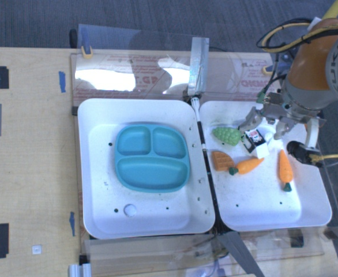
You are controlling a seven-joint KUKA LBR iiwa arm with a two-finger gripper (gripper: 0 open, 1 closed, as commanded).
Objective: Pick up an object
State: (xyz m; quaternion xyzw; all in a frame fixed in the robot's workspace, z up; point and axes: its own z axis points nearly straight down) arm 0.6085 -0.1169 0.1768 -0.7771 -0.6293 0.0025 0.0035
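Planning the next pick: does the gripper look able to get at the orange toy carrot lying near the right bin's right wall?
Probably yes. The orange toy carrot lies alone on the right white bin floor, apart from the other toys, with nothing over it. The gripper hangs close by, up-left of it.

Bright, even overhead light, colours clean. Strong white glare on the clear plastic sheet (131,77) behind the bins. The left bin (94,154) and right bin (307,209) are near blown-out, with soft shadows inside their walls. Slight overall softness; the arm (316,56) looks mildly blurred. Small objects lack fine detail.
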